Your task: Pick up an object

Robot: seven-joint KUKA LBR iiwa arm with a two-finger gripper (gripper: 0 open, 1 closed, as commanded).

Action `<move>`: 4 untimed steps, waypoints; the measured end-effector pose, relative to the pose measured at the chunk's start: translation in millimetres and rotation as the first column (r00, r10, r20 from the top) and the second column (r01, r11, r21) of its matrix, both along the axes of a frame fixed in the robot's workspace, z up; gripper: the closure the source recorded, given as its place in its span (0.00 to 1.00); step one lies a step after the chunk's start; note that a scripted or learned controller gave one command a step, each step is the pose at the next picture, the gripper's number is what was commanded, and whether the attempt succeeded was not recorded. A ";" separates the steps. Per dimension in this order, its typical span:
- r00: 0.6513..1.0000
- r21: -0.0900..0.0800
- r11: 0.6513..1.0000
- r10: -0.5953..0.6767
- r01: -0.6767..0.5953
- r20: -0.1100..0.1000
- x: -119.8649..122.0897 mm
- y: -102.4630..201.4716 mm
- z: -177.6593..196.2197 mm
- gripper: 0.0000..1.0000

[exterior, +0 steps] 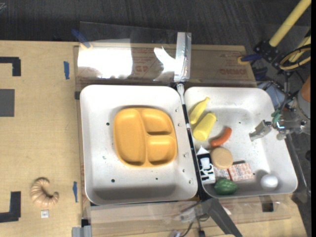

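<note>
The right bin (256,100) holds several small things. Two yellow pieces (201,118) lie at its left wall, with an orange sausage-shaped piece (221,136) below them. A tan round bun (222,157), a red-and-white packet (240,171), a black-and-white box (206,168), a green piece (225,186) and a white ball (269,181) sit along the near side. My gripper (261,130) hangs over the bin's right part, apart from all of these, and I see nothing in it.
The left bin (94,132) carries a yellow divided plate (144,135). A tan curled object (44,191) lies on the bench at the lower left. Cables and a yellow pole (291,19) stand at the upper right.
</note>
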State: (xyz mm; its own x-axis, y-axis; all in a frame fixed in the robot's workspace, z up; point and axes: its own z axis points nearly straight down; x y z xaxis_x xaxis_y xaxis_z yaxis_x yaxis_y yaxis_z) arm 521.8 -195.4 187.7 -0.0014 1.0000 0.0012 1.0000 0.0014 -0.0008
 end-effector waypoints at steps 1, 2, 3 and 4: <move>0.896 -0.001 0.896 -0.444 0.444 -0.008 6.4 29.9 -93.3 0.00; 0.516 0.003 0.516 -0.856 0.856 0.004 26.5 96.9 -100.4 0.00; 0.519 0.003 0.519 -0.855 0.855 0.004 27.0 97.6 -89.5 1.00; 0.524 0.005 0.524 -0.852 0.852 -0.001 54.4 191.5 -0.5 1.00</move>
State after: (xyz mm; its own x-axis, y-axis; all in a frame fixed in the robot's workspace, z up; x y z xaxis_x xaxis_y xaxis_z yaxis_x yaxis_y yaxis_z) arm 576.2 -3.9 187.2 0.8511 0.5250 0.0059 0.5250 -0.8511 -0.0019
